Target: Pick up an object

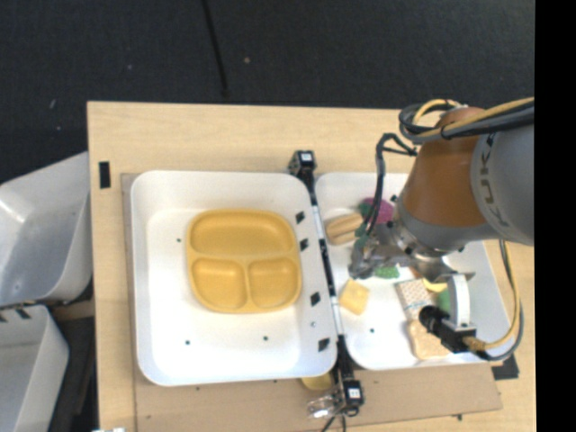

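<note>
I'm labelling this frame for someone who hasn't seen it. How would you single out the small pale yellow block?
Find the right bin, the one the arm reaches into, and look along its left wall next to the divider. The pale yellow block lies there on the bin floor, nearer the camera than the tan cylinder. Unlike its neighbours, it is squarish and plain yellow.

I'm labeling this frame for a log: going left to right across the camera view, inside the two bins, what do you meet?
Yellow divided tray → tan cylinder → pale yellow block → hand → tan piece.
</note>
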{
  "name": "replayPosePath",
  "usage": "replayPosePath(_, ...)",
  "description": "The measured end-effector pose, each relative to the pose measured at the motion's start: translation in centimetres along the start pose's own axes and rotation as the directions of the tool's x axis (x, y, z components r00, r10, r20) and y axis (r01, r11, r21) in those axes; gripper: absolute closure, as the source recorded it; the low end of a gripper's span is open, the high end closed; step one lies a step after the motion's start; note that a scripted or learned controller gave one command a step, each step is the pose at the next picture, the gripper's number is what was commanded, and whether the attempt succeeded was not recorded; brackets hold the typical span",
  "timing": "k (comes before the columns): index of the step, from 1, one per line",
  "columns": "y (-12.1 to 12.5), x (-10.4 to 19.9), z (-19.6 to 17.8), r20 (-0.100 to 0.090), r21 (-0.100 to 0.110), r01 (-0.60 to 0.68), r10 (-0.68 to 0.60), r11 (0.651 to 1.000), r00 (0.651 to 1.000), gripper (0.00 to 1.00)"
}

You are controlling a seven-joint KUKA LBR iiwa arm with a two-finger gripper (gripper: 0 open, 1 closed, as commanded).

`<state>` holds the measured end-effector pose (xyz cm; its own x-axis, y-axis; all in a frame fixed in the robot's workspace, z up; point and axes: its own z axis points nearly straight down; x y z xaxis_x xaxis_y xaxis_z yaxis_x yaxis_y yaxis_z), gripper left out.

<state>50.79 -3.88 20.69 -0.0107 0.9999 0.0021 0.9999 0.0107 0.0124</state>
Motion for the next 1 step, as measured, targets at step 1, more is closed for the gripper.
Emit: replayPosePath(1,1.91,4.51,-18.74,0.001,-0.008,-0.003,0.003,1.000,1.000,1.00)
